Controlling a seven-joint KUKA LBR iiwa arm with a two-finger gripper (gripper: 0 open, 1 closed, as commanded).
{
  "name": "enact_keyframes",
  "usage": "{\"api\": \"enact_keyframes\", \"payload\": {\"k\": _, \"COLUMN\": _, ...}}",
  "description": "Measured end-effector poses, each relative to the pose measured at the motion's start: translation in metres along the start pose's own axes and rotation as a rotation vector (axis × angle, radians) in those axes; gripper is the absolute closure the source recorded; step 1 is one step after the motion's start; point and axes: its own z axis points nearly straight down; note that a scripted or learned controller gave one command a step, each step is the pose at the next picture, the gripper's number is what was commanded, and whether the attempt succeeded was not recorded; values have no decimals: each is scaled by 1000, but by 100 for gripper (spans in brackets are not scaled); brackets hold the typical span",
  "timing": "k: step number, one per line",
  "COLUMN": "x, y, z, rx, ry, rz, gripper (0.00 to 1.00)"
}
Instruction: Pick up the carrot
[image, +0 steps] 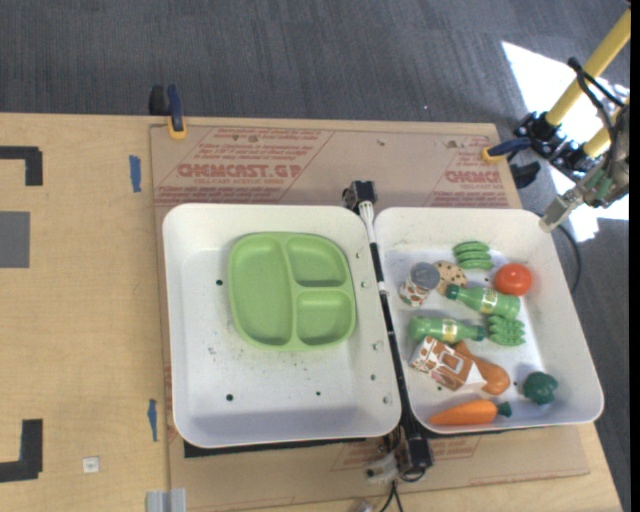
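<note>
The carrot (465, 413), orange with a small green top at its right end, lies along the front wall of the right bin (575, 300). It rests flat, just in front of a printed snack box (443, 362). My gripper (562, 207) hangs at the far right, above the right bin's back right corner. It is well away from the carrot and is partly cut off by the frame edge. Nothing is seen in it.
The right bin also holds a tomato (513, 279), two green bottles (478, 298), a green pod (472, 254), a broccoli piece (539, 386), a grey disc (426, 275) and a cookie (451, 271). A green divided plate (293, 289) sits in the left bin (195, 330).
</note>
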Motion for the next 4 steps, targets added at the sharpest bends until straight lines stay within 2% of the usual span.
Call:
{"api": "enact_keyframes", "payload": {"k": 1, "x": 37, "y": -62, "z": 67, "rx": 0, "ry": -1, "rz": -147, "gripper": 100}}
{"api": "enact_keyframes", "payload": {"k": 2, "x": 37, "y": -62, "z": 66, "rx": -1, "ry": -1, "rz": -147, "gripper": 0}}
{"api": "enact_keyframes", "payload": {"k": 3, "x": 54, "y": -107, "z": 102, "rx": 0, "ry": 1, "rz": -299, "gripper": 0}}
{"api": "enact_keyframes", "payload": {"k": 4, "x": 82, "y": -95, "z": 57, "rx": -3, "ry": -5, "rz": -628, "gripper": 0}}
